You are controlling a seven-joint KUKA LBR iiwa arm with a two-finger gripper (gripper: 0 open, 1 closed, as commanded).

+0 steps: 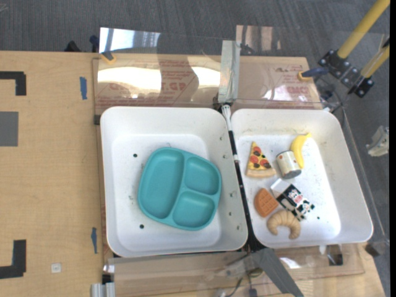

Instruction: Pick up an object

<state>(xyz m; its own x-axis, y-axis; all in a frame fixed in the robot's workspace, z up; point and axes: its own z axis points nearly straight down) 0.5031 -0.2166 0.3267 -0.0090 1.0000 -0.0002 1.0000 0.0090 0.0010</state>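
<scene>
Though the hand's state cannot be told, the croissant (284, 223) lies just beside the cookie (266, 202).

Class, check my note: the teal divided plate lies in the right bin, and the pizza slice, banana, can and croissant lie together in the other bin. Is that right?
Not quite. The camera view shows the teal divided plate in the left bin, not the right one. The pizza slice, banana, can and croissant do lie together in the other bin, the right bin.
</scene>
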